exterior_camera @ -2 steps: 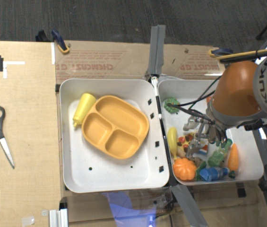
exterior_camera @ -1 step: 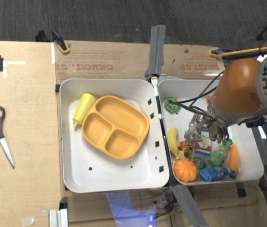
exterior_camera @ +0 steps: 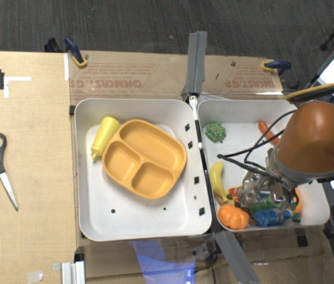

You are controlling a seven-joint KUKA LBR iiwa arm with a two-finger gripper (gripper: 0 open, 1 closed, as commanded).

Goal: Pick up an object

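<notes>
My gripper [exterior_camera: 260, 195] is low in the right bin [exterior_camera: 237, 117], over a heap of small toys by its front wall. Beside it lie a yellow banana [exterior_camera: 216, 180], an orange pumpkin [exterior_camera: 233, 216], a blue piece [exterior_camera: 271, 218] and a green piece [exterior_camera: 262, 206]. Further back in the same bin sit a green bumpy ball [exterior_camera: 216, 132] and an orange carrot [exterior_camera: 266, 131]. The arm's orange band [exterior_camera: 310, 138] covers much of the bin's right side. Cables and the wrist hide the gap between the gripper's tips.
The left bin [exterior_camera: 96, 212] holds a yellow divided plate [exterior_camera: 145, 157] and a yellow bottle [exterior_camera: 104, 136] along the plate's left edge. Scissors [exterior_camera: 0, 161] lie on the bench at far left. A grey strip [exterior_camera: 195, 61] runs behind the bins' shared wall.
</notes>
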